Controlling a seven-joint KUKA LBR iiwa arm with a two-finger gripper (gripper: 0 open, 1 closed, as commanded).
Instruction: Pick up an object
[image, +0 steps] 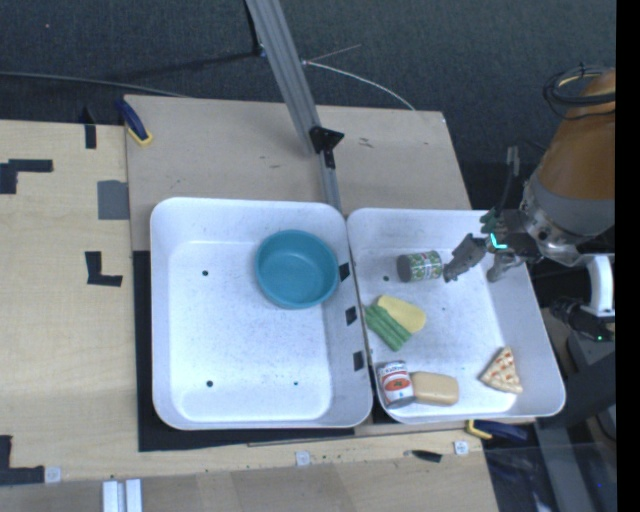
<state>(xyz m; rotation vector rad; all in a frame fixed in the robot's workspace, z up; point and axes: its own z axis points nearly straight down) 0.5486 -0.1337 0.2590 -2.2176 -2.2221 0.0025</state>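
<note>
Here, hand (478, 255) over right bin (530, 330), fingers spread, gripping nothing, near can (420, 266)

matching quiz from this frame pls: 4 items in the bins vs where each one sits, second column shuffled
Items:
1. blue bowl
2. pizza slice
3. green-labelled can
4. red-labelled can

Places:
A. right bin, near right corner
B. right bin, far part, lying on its side just left of the gripper
C. left bin, far right part
D. right bin, near left corner, beside a tan block

Pairs: 1-C, 2-A, 3-B, 4-D
</note>
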